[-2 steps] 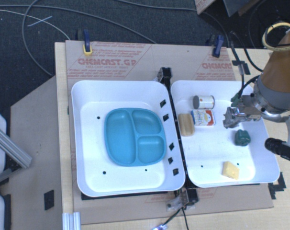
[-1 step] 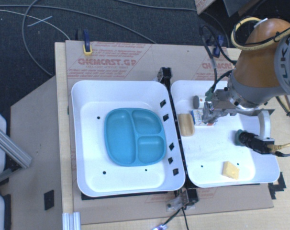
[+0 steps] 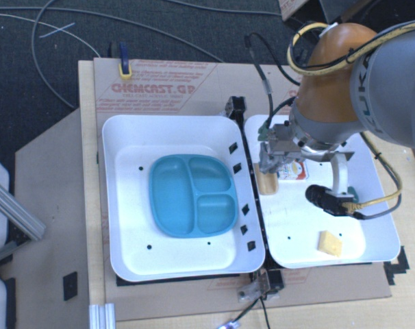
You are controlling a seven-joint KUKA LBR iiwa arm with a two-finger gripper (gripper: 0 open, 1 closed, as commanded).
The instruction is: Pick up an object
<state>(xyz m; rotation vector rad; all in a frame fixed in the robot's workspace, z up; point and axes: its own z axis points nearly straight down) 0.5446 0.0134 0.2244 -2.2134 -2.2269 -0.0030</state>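
I see the arm [image 3: 361,81] reaching in from the right, its orange band bulging over the upper part of the right bin [image 3: 372,249]. The gripper [image 3: 269,164] hangs down at that bin's left side, close to the wall where the two bins meet. Just under it sits a small tan block [image 3: 267,183], seemingly touching the fingertips — but I cannot tell whether the jaws are closed on it, spread beside it, or merely above it; the wrist body hides too much from this angle.

Right beside the gripper, toward the middle of the right bin, I make out a small item with red and white on it [image 3: 294,172], partly covered by the gripper's housing. I can't say what it is. A yellow sponge-like piece [image 3: 331,242] lies near the front of the same bin, well apart from the gripper. Between them a black fitting [image 3: 326,199] with a yellow cable hangs off the arm over the bin floor.

The left bin [image 3: 122,184] holds a blue divided plate [image 3: 192,195] — three compartments, lying flat, roughly centred, slightly turned. Small black clips run along the seam between the bins.

Both bins rest on a cardboard sheet [image 3: 153,88] with red print, a blue-and-yellow clamp [image 3: 124,60] at its far edge. Grey cables [image 3: 64,19] loop over the dark floor behind.
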